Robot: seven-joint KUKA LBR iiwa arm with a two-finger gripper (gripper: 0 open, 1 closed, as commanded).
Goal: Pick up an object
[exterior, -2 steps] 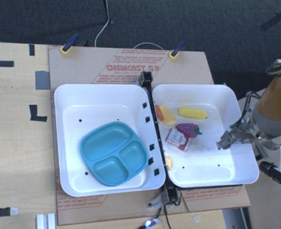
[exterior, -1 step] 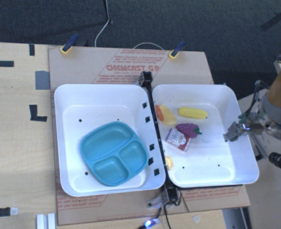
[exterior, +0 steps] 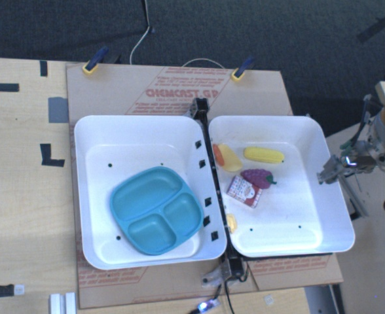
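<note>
From where I stand, the right bin (exterior: 323, 175) holds all the small things worth grabbing. A yellow toy corn cob (exterior: 264, 154) lies near the far wall, an orange and yellow piece (exterior: 224, 156) sits just beside the divider, a purple bunch of toy grapes (exterior: 258, 177) lies in the middle, and a small red and white packet (exterior: 244, 191) is touching the grapes on their near side. A little yellow bit (exterior: 231, 223) rests by the divider toward the front. The left bin (exterior: 91, 142) carries only a blue divided plate (exterior: 156, 209).

The gripper (exterior: 333, 170) hangs at the right rim of the right bin, well apart from the toys, and it is too small and blurred for me to tell how its grasping end is set.

I'd guess everything here is light plastic play food, stiff and a bit slick. The corn looks the easiest: it lies alone, so closing across its narrow middle should hold. The grapes are lumpy and could twist. The packet is flat and low, hard to get under, and crowded by the grapes. The plate is wide and shallow, a poor fit for two fingers unless taken by its rim
</note>
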